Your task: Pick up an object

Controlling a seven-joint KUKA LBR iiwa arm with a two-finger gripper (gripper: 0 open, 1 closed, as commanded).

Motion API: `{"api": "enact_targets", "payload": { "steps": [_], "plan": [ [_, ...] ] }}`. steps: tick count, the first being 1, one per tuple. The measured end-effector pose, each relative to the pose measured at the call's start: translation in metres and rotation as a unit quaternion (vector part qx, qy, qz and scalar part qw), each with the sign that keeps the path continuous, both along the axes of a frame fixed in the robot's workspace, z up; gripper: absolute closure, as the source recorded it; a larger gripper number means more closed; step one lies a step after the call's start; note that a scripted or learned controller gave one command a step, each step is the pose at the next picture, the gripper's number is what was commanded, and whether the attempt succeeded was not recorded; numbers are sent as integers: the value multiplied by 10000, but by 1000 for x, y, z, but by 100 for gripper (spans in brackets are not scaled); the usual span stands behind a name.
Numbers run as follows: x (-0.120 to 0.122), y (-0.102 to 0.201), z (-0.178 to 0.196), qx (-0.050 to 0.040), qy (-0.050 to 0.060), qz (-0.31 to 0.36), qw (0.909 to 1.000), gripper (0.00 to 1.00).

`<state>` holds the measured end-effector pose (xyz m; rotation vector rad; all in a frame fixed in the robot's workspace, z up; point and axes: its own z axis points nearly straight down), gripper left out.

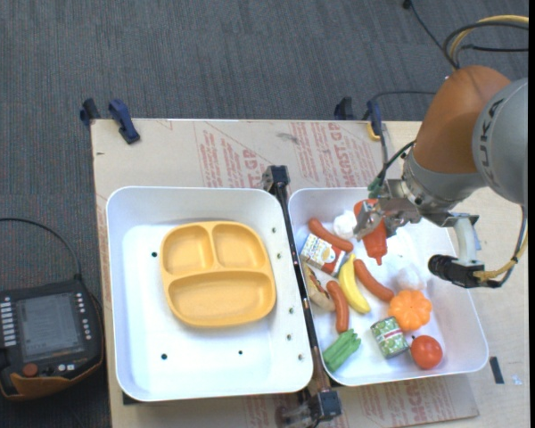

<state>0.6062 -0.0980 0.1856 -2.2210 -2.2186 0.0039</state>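
While the arm [468, 141] reaches in from three o'clock, its gripper [374, 226] hangs over the upper middle of the right bin [477, 346], and a red object [376, 246] sits just below the fingertips, touching them. Whether the fingers are clamped on it or merely over it, I cannot tell.

Around it lie toy foods. A sausage [328, 235] lies at nine o'clock from the red object, with a small carton [320, 253] beside it. A second sausage [372, 280] lies at six o'clock, a banana [352, 285] at seven, and an orange pumpkin [409, 308] at five. Farther toward six o'clock rest a tomato [426, 352], a green-and-white box [389, 337], a green vegetable [341, 349] and a third sausage [338, 305].

The bin's top rim lies close at twelve o'clock. Open white floor shows at three o'clock. The left bin [134, 364] holds a yellow divided plate [218, 273] with bare floor around it.
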Motion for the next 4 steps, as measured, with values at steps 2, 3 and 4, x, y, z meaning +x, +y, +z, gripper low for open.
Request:
{"api": "enact_targets", "payload": {
  "steps": [2, 3, 4],
  "plan": [
    [38, 15, -33, 5, -3, 21, 10000, 100],
    [34, 17, -4, 4, -12, 22, 10000, 100],
    [38, 5, -11, 0, -9, 3, 10000, 100]
  ]
}}
